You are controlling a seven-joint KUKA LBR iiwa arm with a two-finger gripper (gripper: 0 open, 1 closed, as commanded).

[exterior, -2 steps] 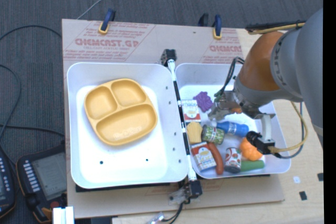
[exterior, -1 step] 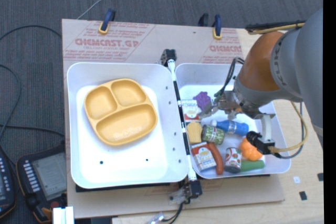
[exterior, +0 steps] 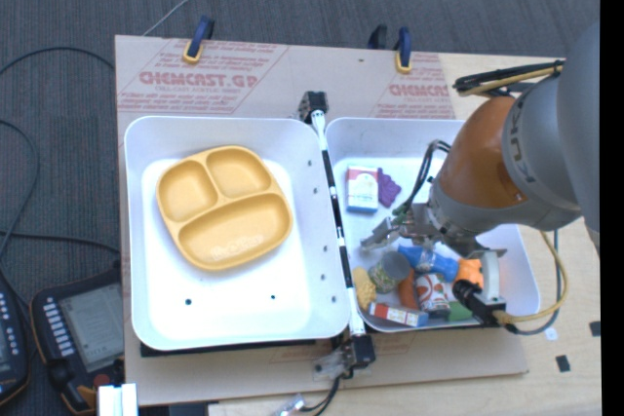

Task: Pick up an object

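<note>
The right bin [exterior: 507, 285] holds a heap of small objects. A white box with red and blue print [exterior: 362, 189] lies at its far left, with a purple piece [exterior: 389, 186] beside it. Nearer the front lie a grey round piece [exterior: 394, 264], a blue item [exterior: 430, 258], a red and white can [exterior: 429, 291], a yellow piece [exterior: 364, 285], an orange item [exterior: 471, 269] and a red stick [exterior: 394, 315]. My gripper [exterior: 386, 234] hangs low over the middle of the bin, just above the grey piece and below the box. The arm hides the bin's right half.
The left bin [exterior: 146, 297] carries a yellow divided plate [exterior: 225, 207]. A black and white divider rail [exterior: 332, 200] runs between the bins. Clamps [exterior: 403, 51] hold the board at the back. A pendant [exterior: 78, 331] lies on the floor at lower left.
</note>
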